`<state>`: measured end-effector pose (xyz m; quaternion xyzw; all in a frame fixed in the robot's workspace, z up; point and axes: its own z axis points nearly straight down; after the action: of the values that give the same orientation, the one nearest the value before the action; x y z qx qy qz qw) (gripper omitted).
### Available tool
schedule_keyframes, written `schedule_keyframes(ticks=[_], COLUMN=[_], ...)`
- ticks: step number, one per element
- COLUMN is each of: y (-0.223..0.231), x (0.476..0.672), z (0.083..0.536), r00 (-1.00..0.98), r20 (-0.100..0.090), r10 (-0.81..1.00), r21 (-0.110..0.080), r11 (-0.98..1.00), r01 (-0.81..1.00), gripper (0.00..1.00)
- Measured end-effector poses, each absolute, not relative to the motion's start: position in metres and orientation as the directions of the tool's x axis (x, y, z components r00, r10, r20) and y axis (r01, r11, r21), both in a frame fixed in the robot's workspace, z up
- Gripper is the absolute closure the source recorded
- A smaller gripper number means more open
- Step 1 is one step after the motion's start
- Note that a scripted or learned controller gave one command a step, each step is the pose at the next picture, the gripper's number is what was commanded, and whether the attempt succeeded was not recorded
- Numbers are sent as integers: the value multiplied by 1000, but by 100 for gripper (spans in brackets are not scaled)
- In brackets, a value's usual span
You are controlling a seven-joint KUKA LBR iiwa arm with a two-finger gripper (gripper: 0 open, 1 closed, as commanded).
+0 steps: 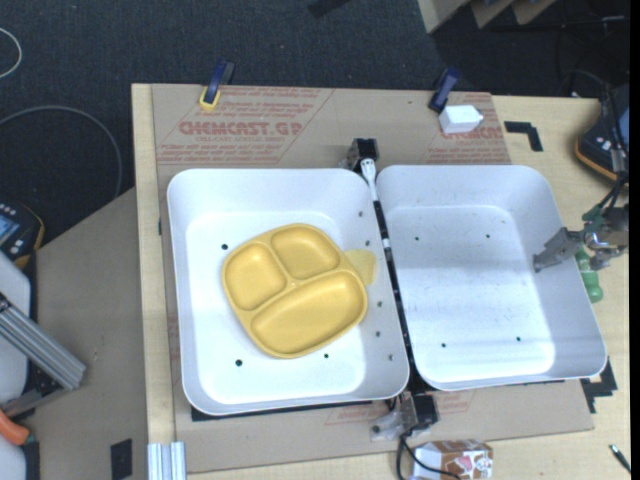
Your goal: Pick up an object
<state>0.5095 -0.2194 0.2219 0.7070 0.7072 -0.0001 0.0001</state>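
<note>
Left bin (190, 268), white and shallow: a yellow divided plate (293, 290) lies flat near the middle of its floor, slightly right of centre. Plate is a rounded, roughly oval shape with three compartments: two smaller ones at the upper side, one large one across the lower right. Long axis runs on a diagonal, from upper left to lower right; the large compartment faces the lower-right corner of the bin. Colour is even mustard yellow, matte, with raised dividers forming a T-like ridge. A small paler yellow bit (362, 264) pokes out at the plate's right edge, touching it; can't tell what it is. Plate is apart from all bin walls.

Right bin (540, 203), white: speckled floor, a few dark dots.

Far right, at the right bin's rim: gripper (556, 251), grey metal with a finger pointing left over the rim, green part (592, 280) just below it. Whether it is released or clenched: can't tell. Well apart from the plate.
</note>
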Motion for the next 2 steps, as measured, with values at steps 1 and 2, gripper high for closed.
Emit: schedule_keyframes(ticks=[1, 2], y=[-172, -77], x=[480, 481], z=[339, 455], r00=[-6, -13], r20=[-2, 0], r10=[1000, 1000], r21=[13, 17], r11=[6, 13], r01=[1000, 1000], gripper=[0, 0])
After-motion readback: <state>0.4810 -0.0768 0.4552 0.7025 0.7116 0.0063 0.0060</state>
